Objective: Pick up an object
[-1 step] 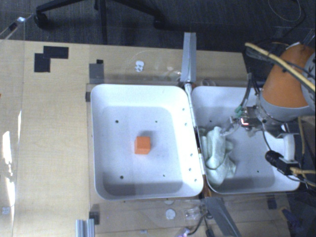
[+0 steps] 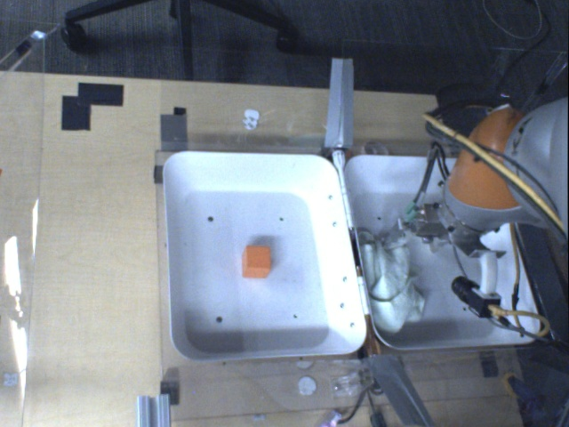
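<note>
Closest to the lens, the grey arm with its orange band hangs over the right-hand shallow white bin. The small orange cube sits well apart from the gripper, across the shared rim, mid-floor in the left-hand shallow white bin. Whether the gripper is apart or closed I cannot tell. The pale, glassy blur there may be the gripper itself or something beneath it. Judging by this, the approach is in hand, and nothing is visibly held. Next comes crossing above the cube, then descending squarely. No readable writing or brand is visible.
</note>
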